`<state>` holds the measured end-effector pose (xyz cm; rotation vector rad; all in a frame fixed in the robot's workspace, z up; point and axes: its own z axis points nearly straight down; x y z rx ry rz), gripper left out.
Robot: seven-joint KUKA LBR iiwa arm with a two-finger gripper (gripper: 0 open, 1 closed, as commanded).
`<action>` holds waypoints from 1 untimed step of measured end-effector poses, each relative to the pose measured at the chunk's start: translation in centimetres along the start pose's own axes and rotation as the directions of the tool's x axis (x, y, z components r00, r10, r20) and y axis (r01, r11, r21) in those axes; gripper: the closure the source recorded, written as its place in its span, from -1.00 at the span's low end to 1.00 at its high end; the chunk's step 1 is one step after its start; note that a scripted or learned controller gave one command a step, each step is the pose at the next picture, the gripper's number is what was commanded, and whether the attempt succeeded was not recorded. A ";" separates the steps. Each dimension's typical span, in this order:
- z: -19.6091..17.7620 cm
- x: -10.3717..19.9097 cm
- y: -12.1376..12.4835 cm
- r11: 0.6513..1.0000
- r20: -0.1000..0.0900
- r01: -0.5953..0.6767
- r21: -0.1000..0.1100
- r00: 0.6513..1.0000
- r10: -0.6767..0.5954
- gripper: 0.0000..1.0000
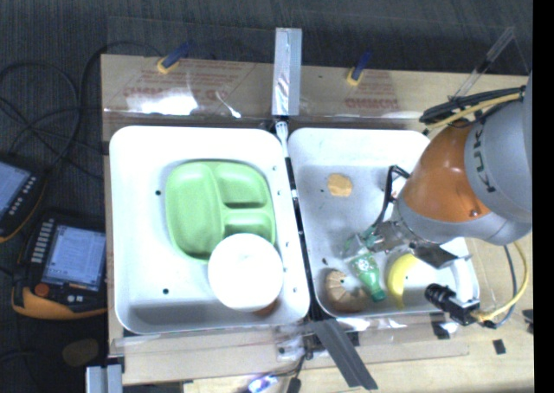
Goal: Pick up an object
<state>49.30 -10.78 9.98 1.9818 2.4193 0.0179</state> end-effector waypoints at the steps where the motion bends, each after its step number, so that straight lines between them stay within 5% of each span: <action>1: -13.8 5.1 4.6 0.999 -0.002 0.027 0.020 1.000 -0.027 1.00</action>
